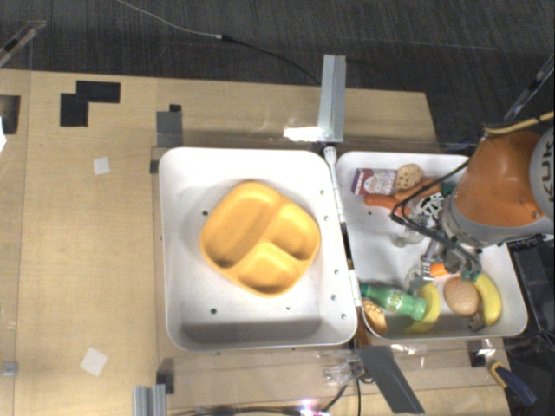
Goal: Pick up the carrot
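My gripper hangs low over the right bin, under the grey wrist and orange band. A small orange piece, seemingly the carrot, shows right at the gripper's tip, and most of it is hidden beneath the gripper. The view does not show whether it is held. A second orange-red long item lies at the back of this bin, under a purple and white box.
Along the right bin's front lie a green bottle, a banana, a brown bun and another banana. A cookie sits at the back. The left bin holds a yellow divided plate.
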`<state>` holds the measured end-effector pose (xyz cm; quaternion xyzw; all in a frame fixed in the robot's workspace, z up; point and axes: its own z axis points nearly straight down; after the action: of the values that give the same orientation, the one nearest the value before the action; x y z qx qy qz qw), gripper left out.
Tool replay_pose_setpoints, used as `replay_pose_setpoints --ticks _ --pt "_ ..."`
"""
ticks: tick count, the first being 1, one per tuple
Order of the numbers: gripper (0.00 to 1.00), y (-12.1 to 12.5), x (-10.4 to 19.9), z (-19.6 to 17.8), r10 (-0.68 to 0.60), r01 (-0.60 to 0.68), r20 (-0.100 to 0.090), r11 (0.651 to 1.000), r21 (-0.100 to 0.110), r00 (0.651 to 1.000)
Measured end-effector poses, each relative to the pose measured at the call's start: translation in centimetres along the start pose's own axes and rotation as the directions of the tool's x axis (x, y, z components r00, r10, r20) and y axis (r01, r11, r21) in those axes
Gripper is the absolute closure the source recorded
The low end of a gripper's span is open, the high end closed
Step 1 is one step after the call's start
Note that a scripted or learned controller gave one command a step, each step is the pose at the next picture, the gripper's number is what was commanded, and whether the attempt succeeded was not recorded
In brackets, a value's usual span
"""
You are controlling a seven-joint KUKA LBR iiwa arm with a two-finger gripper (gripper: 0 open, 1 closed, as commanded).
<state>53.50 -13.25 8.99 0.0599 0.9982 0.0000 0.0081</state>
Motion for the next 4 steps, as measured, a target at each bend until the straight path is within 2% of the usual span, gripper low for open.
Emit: replay_pose_setpoints --ticks 1,2,3,4 --pt "1.0 0.1 -0.2 -1.3 -0.007 0.007 0.006 1.0 0.0 1.0" --pt "1.0 1.0 4.3 -0.2 0.019 -0.019 0.007 1.0 0.003 1.0" --pt "1.0 1.8 2.3 -0.1 -0.358 0.358 -0.001 0.934 0.003 0.934" --pt "1.0 -0.5 -0.7 -3.7 -0.664 0.664 -0.004 0.748 -0.003 0.748"
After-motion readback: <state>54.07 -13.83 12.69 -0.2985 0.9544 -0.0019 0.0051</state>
